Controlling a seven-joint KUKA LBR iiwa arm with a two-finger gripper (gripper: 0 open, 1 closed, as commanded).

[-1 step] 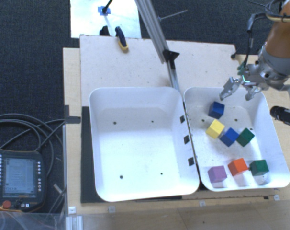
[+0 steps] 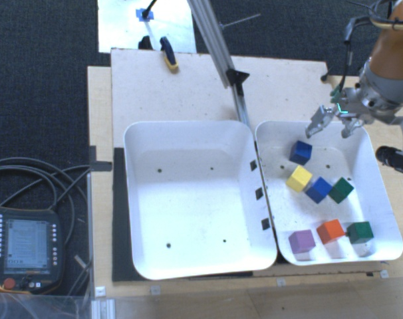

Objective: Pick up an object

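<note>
Seven blocks lay in the right bin (image 2: 381, 198), none of them between the fingers. A dark blue block (image 2: 300, 152) sat nearest the gripper, toward the bin's 11 o'clock. Just below it a yellow block (image 2: 298, 178) touched a second blue block (image 2: 318, 189) at its 4 o'clock side, and a dark green block (image 2: 341, 190) sat just beside that blue one at 3 o'clock. Along the bin's near edge, well apart from that cluster, stood a purple block (image 2: 302, 241), an orange block (image 2: 331, 231) and another green block (image 2: 360, 232), in a row running from 7 o'clock to 5 o'clock.

The gripper (image 2: 335, 123) hung over the far rim of the right bin at about 12 o'clock, above and slightly to the 1 o'clock side of the dark blue block, clear of it. Its two fingers (image 2: 317, 122) stood apart with nothing between them. The grey arm with its orange band (image 2: 393, 48) reached in from 3 o'clock.

The left bin (image 2: 138, 178) lay just beside the right one, their rims meeting along the middle. Both rested on the pale worktop (image 2: 281, 85). A metal rail (image 2: 211, 32) ran at a slant from 12 o'clock down to the junction of the two bins. A blue and yellow tool (image 2: 168, 53) lay at the worktop's far edge at 11 o'clock. A control pendant (image 2: 25, 248) with cables sat off the worktop at 8 o'clock.
</note>
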